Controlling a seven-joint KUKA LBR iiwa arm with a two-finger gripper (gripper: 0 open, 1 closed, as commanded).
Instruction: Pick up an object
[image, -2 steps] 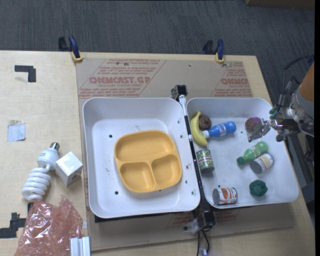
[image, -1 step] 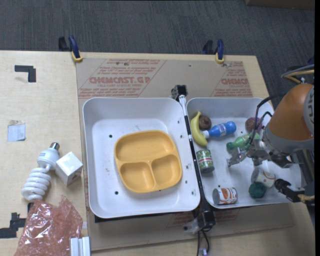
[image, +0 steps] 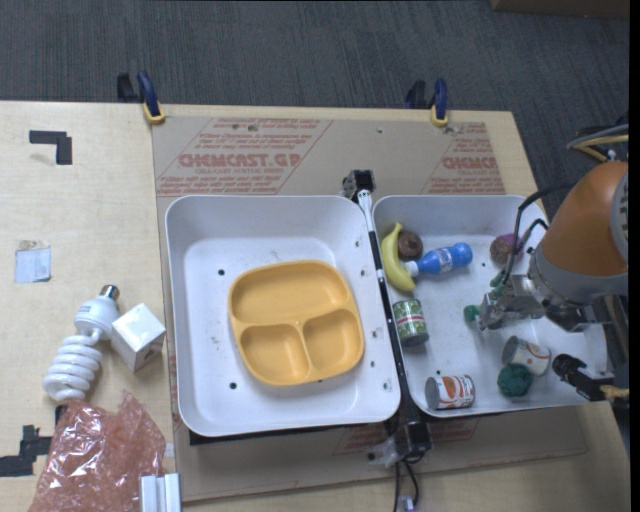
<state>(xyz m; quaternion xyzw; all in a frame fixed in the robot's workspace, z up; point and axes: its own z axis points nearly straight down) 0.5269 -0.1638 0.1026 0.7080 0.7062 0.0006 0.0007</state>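
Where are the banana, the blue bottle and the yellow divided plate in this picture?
banana (image: 394, 262): camera view, on the middle of its curved yellow body.
blue bottle (image: 443, 260): camera view, on its blue body.
yellow divided plate (image: 262, 287): camera view, on the bare floor of its large upper compartment.

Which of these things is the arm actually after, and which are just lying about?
For the job, in the right bin, where the gripper is:
banana
blue bottle
green-labelled can
red-labelled can
green ball

Lying about:
yellow divided tray in the left bin
spiral light bulb
white cube
crumpled pink plastic
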